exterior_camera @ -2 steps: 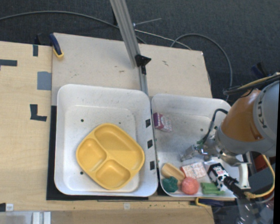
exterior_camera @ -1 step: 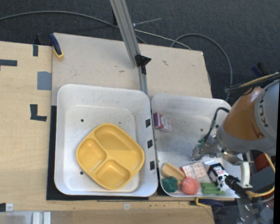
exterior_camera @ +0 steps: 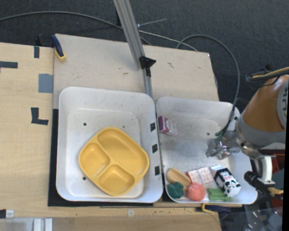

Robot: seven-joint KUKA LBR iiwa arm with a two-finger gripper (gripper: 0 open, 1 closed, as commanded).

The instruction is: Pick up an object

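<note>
Now, progress: the pick is judged barely begun, with nothing seen lifted clear of either bin.
Gripper position: the gripper (exterior_camera: pixel 219 149) is seen low over the right bin (exterior_camera: pixel 193 110), near its right wall, above a bare patch of floor.
Jaw state: it cannot be told from this angle; the metal tip is too small and blurred for a call to be made.
Held object: nothing is seen at the tip, so no grasp is claimed.
Candidates, front edge: a tan oblong piece (exterior_camera: pixel 178 176), a dark green lump (exterior_camera: pixel 175 189), a red ball (exterior_camera: pixel 196 192), a red-and-white packet (exterior_camera: pixel 201 175), a black-and-white cow-patterned toy (exterior_camera: pixel 227 182) and a bright green piece (exterior_camera: pixel 218 194) are clustered along the near side of the right bin.
Candidate, far side: a small pink-and-white box (exterior_camera: pixel 168 126) is lying alone near the divider, well apart from the tip.
Nearest target: the packet and the cow-patterned toy are judged closest, just in front of the tip.
Left bin: a yellow divided tray (exterior_camera: pixel 114 160) is resting in the left bin (exterior_camera: pixel 66 132), untouched.
Remaining: an object must be chosen, reached, gripped and raised; all of that is judged outstanding.
</note>
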